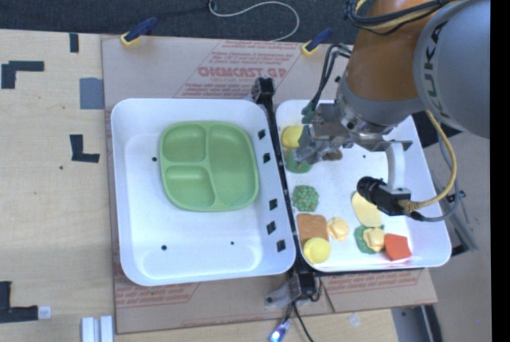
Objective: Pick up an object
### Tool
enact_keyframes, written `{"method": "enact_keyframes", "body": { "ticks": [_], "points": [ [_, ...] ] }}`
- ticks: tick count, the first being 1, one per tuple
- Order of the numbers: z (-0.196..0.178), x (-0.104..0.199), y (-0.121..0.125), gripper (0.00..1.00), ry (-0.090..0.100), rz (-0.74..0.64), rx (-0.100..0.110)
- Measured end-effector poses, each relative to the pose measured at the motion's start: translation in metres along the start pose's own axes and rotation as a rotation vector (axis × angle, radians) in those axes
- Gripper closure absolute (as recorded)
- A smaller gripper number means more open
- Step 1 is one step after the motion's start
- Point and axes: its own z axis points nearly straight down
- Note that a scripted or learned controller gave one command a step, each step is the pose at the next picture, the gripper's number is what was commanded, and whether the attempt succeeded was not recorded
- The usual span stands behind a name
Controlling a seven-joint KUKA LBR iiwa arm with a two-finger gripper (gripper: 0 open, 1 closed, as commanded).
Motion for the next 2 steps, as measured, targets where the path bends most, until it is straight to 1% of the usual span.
{"method": "enact_keyframes", "body": {
  "ticks": [1,2],
  "points": [
    [-0.148,0.008,-0.056,1.00,0.002,-0.001,-0.016],
    [-0.163,0.069,-0.055,1.00,0.000,-0.004,-0.005]
  ]
}}
